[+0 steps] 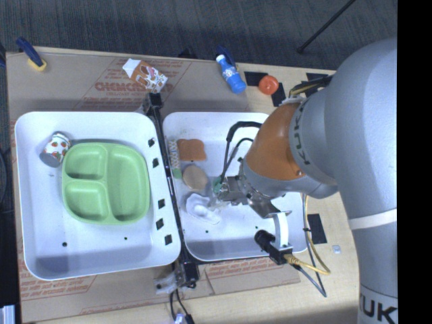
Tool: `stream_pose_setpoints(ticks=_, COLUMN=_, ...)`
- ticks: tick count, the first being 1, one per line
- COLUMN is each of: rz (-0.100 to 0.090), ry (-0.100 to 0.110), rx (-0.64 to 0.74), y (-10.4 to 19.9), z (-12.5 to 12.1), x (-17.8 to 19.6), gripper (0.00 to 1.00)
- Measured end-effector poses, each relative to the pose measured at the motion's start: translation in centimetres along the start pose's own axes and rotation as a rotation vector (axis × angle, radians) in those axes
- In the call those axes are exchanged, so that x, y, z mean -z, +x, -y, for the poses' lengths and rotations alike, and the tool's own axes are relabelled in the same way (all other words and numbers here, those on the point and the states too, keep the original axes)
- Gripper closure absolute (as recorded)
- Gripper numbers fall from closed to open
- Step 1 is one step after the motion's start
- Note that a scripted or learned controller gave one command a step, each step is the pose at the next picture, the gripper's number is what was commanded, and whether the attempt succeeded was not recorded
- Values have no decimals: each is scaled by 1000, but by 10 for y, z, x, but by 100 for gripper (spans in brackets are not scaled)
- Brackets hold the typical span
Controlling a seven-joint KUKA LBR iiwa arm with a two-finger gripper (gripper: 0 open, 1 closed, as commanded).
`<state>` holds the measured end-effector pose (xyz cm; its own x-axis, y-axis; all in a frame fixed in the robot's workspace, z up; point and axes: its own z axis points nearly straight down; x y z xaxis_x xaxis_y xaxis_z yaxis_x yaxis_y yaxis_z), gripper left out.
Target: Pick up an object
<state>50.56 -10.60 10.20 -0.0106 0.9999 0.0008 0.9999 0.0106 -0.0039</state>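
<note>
In the right bin (202,248) lie a brown bread-like slab (192,150), a tan rounded object (195,177) and a crumpled white clear wrapper (200,208). My gripper (221,189) reaches down into this bin from the right, just right of the tan object and above the wrapper. The wrist and orange band (273,150) cover most of the gripper, so its fingers are hidden. I see nothing clearly held.
The left bin (34,248) holds a green divided plate (106,181) and a small patterned can (55,148) at its upper left. Behind the bins on the bench lie a blue bottle (231,74), an orange cap (268,84), a snack packet (145,75) and a blue clamp (30,52).
</note>
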Motion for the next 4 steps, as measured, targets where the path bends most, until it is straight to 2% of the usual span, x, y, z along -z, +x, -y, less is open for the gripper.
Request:
stream_pose_setpoints(ticks=1, rz=0, ry=-4, rx=-5, y=18, z=29, x=90, gripper=100)
stream_pose_setpoints(ticks=2, rz=0, ry=-3, rx=-5, y=18, z=29, x=90, gripper=0)
stream_pose_setpoints(ticks=3, rz=0, ry=0, rx=-6, y=-41, z=18, x=30, gripper=0)
stream_pose_setpoints(ticks=4, rz=0, ry=-3, rx=-6, y=-44, z=-29, x=36, gripper=0)
